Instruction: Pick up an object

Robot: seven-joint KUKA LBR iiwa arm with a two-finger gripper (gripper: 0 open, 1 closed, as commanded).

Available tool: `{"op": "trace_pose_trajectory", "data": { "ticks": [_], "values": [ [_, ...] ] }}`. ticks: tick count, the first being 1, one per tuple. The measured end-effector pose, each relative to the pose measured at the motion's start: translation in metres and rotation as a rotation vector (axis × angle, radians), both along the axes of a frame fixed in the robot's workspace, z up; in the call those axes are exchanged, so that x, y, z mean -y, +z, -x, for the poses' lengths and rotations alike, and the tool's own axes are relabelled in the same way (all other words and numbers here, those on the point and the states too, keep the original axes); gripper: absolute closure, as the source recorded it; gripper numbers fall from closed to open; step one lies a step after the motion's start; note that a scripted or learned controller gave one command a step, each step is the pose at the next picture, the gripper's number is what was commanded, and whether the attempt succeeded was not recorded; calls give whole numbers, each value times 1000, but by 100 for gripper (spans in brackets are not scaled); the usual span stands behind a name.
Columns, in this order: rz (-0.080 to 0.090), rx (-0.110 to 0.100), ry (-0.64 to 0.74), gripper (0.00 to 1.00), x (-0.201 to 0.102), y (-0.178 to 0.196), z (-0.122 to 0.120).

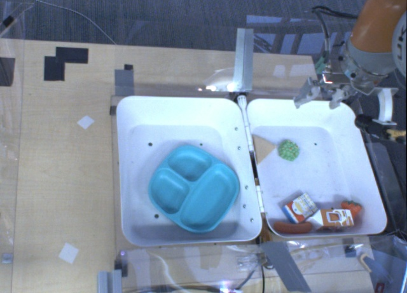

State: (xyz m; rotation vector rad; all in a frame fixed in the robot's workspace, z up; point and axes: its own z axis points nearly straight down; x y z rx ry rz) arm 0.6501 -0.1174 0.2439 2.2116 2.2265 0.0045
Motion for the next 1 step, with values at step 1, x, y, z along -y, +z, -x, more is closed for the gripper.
{"op": "trace_pose_trajectory", "data": {
  "ticks": [1],
  "values": [
    [1,0,114,0,35,11,41]
  ]
}}
